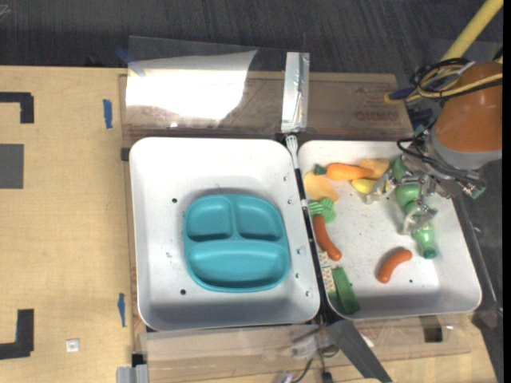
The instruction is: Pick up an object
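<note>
Gripper (pixel 413 200) of mine hangs low over the right bin (pixel 467 282), near its far right corner, right at a green toy (pixel 408 193); whether it grips, I cannot tell. I judge this the grasping step. Next comes a straight lift, clear of the sausage (pixel 393 264) toward the near edge.

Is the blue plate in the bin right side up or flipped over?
Right side up. The blue plate lies flat in the left bin, and its three hollow sections face up.
</note>
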Robot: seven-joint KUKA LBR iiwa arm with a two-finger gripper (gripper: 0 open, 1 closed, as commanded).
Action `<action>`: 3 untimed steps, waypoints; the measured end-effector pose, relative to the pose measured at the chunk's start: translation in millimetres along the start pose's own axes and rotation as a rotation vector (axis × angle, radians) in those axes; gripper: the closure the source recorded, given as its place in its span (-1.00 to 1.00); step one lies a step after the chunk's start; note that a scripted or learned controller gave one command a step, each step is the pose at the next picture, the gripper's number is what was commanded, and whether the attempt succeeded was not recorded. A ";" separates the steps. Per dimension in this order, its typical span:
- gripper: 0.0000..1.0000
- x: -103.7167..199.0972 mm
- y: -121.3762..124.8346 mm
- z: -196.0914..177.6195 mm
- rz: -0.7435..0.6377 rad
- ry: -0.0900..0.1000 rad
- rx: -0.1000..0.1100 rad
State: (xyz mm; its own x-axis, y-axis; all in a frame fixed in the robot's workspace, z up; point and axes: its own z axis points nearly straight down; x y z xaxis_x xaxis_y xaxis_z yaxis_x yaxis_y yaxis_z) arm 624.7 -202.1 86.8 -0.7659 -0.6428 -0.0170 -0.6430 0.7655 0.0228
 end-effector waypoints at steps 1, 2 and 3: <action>-1.00 -13.5 -14.8 0.1 -0.171 0.000 0.003; 1.00 -14.8 -19.3 -15.1 -0.173 -0.003 0.024; -1.00 -21.6 -11.9 -11.9 -0.180 -0.008 0.007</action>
State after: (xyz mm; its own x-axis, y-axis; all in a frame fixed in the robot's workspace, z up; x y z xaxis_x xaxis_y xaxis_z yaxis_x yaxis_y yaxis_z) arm 649.0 -197.6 98.8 -0.6382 -0.7694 -0.0278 -0.7698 0.6381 0.0121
